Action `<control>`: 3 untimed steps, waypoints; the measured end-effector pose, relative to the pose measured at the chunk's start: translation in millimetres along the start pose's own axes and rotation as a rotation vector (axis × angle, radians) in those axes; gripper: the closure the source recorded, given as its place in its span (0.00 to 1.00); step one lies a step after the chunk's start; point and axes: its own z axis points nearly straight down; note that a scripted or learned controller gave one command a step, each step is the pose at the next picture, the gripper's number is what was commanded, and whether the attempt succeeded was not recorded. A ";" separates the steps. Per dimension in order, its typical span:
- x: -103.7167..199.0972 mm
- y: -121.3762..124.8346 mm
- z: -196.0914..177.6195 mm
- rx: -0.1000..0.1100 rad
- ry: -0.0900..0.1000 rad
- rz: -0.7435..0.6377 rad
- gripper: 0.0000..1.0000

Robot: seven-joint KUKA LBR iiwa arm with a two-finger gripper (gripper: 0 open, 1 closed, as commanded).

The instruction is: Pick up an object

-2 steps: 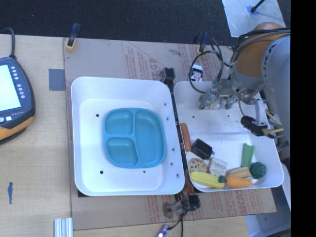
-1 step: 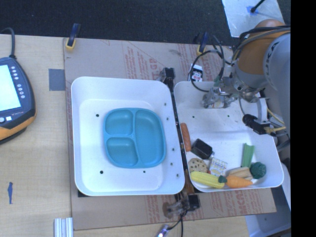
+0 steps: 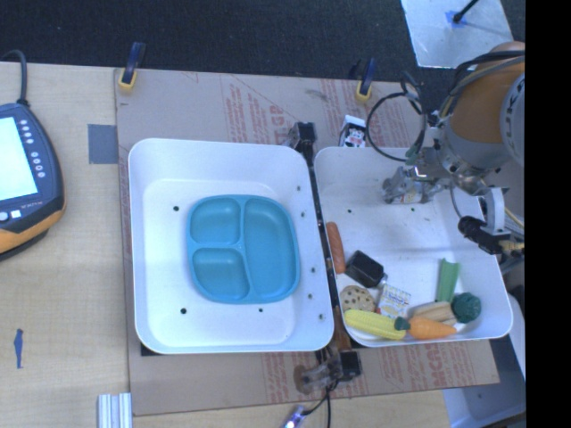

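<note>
The right bin (image 3: pixel 397 230) holds a pile of toy food along its near side: a brown sausage (image 3: pixel 335 246), a black block (image 3: pixel 365 267), a cookie (image 3: pixel 354 298), a yellow corn cob (image 3: pixel 375 325), an orange carrot (image 3: pixel 430 329), a broccoli (image 3: pixel 466 307) and a green stick (image 3: pixel 447 280). My gripper (image 3: pixel 406 189) hangs low over the bare far part of that bin, well apart from the pile. I see nothing held in it. The left bin (image 3: pixel 161 181) carries a blue divided plate (image 3: pixel 243 248).
A teach pendant (image 3: pixel 22 181) lies at the far left of the bench. Clamps (image 3: pixel 131 65) (image 3: pixel 364 77) hold the cardboard at the back. Black cables (image 3: pixel 393 114) loop from the arm (image 3: pixel 486 105) above the right bin's far edge.
</note>
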 end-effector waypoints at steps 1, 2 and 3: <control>31.2 23.7 -109.9 -0.002 -0.001 -0.002 1.00; 54.1 -29.9 -130.6 -0.001 0.000 0.000 1.00; 93.2 -61.4 -89.6 0.000 -0.002 -0.005 1.00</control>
